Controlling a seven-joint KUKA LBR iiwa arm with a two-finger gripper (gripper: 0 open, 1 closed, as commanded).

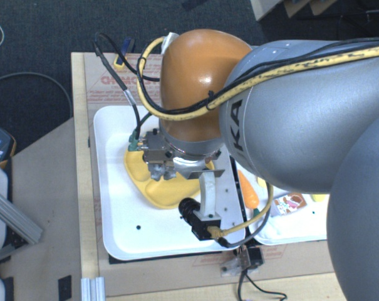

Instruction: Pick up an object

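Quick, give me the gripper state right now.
Gripper: cannot be told; the arm's wrist covers it as it hangs over the yellow object in the left bin.

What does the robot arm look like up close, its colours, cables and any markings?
The arm is smooth grey with a glossy orange dome above the wrist. A yellow cable runs along it beside thin black cables. Part of dark lettering shows on the grey shell.
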